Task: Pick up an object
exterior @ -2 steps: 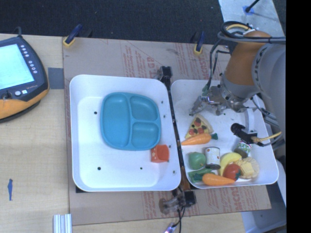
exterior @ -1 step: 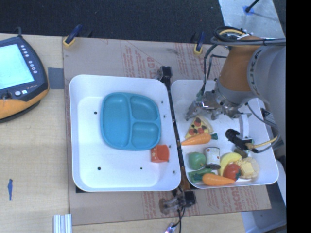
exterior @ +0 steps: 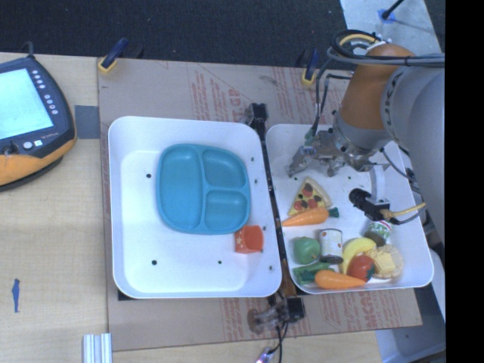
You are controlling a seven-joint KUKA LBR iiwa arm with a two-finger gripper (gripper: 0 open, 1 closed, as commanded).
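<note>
Plastic toy food crowds the right bin point(exterior: 420, 274), and the pizza slice point(exterior: 311, 196) serves as the landmark; the gripper point(exterior: 318, 159) hangs just above the slice, toward the bin's far left corner, nothing caught in it; its fingers point(exterior: 297, 165) look spread apart, released, though the slant of the view leaves the exact width uncertain; no toy sits between them, and I cannot tell whether a fingertip touches the bin floor

To do the pick well, I judge the pizza slice the nearest candidate, lying flat and apart from the pile; a flat piece calls for a straight descent with the fingers straddling its narrow width, closing only once low against the floor; just below the slice lies a carrot point(exterior: 304, 218), rounder and probably easier to pinch across its body; further below, a green pepper point(exterior: 305, 249), a small can point(exterior: 330, 242) and a second carrot point(exterior: 338, 280) sit packed close, where a grasp risks snagging neighbours; the left bin point(exterior: 128, 271) holds a blue divided plate point(exterior: 203, 188) and an orange block point(exterior: 249, 239)
</note>
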